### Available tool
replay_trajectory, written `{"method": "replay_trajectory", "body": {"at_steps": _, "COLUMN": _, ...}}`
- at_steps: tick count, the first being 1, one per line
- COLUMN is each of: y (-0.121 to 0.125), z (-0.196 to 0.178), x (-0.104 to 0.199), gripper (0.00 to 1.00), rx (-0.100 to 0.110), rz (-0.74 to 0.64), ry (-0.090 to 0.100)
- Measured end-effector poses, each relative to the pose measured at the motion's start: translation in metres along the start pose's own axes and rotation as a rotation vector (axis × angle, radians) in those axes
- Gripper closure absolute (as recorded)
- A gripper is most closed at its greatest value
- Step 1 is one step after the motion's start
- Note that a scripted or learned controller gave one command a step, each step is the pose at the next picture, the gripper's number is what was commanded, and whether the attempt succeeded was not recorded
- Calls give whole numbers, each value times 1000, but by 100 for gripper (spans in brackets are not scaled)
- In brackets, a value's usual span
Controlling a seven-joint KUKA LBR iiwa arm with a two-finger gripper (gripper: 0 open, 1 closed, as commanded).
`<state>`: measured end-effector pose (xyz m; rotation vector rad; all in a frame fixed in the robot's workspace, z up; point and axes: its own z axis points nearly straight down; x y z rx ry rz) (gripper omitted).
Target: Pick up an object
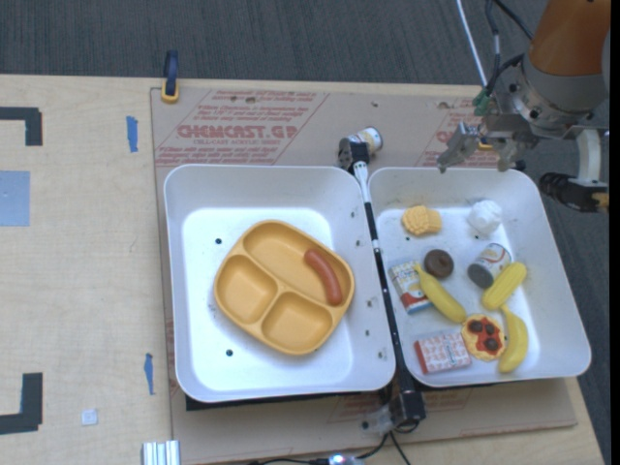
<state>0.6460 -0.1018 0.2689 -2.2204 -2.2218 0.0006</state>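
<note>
1. Leftmost, I see a cardboard sheet [242,124] under the bins with red print; I can read "CHEMCAST" on it, and the smaller lines are too fine for me to make out
2. Next, the left bin [184,260] holds a yellow divided plate [276,289], and a sausage [326,275] lies in the plate's long compartment
3. Then the right bin [552,260] carries a corn piece [420,221], a brown disc [439,263], a white lump [484,215], a small can [492,257], three bananas [441,296], a pizza slice [482,335] and two small red-and-white packs [443,353] whose print I can't read
4. Rightmost, my gripper [480,148] hangs over the right bin's far rim, above the white lump; it has nothing in it, and I cannot tell how far apart it stands
</note>
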Motion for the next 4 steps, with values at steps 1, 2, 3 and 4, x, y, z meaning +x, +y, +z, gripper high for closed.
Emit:
{"method": "replay_trajectory", "body": {"at_steps": 1, "y": 20, "z": 136, "x": -2, "gripper": 0, "rx": 1, "rz": 0, "ry": 1}}
{"method": "replay_trajectory", "body": {"at_steps": 2, "y": -3, "z": 183, "x": 6, "gripper": 0, "rx": -3, "rz": 1, "ry": -1}}
{"method": "replay_trajectory", "body": {"at_steps": 3, "y": -2, "z": 173, "x": 6, "gripper": 100, "rx": -5, "rz": 1, "ry": -1}}
{"method": "replay_trajectory", "body": {"at_steps": 4, "y": -91, "z": 84, "x": 65, "gripper": 100, "rx": 1, "rz": -1, "ry": 2}}
